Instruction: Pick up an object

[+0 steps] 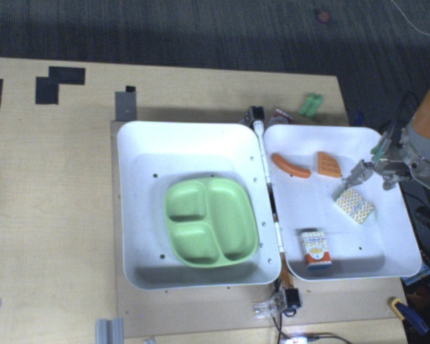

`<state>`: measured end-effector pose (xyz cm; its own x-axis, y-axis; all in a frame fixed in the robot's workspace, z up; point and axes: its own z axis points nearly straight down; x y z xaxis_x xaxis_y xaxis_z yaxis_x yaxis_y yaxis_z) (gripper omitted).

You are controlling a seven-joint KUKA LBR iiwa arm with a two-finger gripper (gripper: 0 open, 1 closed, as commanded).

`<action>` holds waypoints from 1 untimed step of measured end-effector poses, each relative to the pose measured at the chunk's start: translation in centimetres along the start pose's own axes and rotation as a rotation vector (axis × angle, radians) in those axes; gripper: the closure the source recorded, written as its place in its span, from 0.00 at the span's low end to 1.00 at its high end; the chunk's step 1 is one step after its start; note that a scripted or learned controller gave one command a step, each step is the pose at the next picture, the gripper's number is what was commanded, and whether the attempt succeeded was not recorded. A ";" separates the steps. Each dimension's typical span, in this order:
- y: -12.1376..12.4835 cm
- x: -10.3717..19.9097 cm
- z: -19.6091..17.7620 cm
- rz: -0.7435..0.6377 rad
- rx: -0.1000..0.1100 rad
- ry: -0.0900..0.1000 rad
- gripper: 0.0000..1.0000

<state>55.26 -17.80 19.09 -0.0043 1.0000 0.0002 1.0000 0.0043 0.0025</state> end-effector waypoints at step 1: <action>2.4 1.7 9.3 0.000 -0.010 -0.003 0.00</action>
<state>57.70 -16.13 9.78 -0.0040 1.0000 -0.0028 0.9999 0.0040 0.0127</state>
